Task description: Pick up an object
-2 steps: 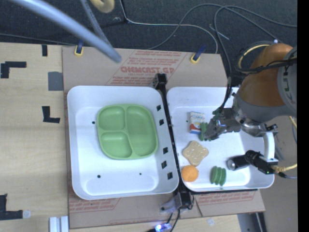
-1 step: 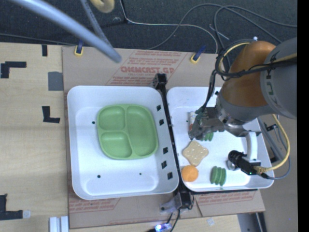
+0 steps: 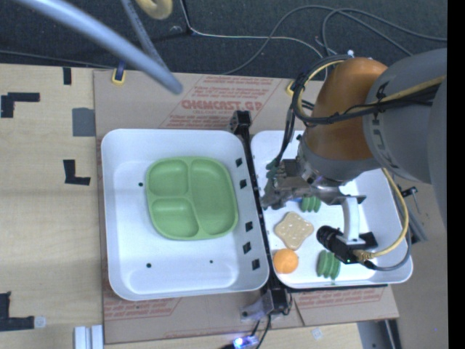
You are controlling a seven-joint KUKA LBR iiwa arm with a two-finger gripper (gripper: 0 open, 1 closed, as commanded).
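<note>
The right bin [image 3: 392, 195] holds a pale tan cracker-like piece [image 3: 293, 230], an orange ball [image 3: 285, 261] in front of it, a green ridged item [image 3: 328, 265] near the front wall, and another green piece [image 3: 310, 203] partly under the arm. My gripper [image 3: 285, 193] hangs low over the left side of this bin, just behind the tan piece. The wrist hides the fingers, and I see nothing held.
The left bin [image 3: 116, 217] contains a green divided plate [image 3: 192, 197]. A black divider with clips [image 3: 249, 195] runs between the bins. The arm's grey body and orange band [image 3: 349, 115] cover the back of the right bin. Cables trail behind the bench.
</note>
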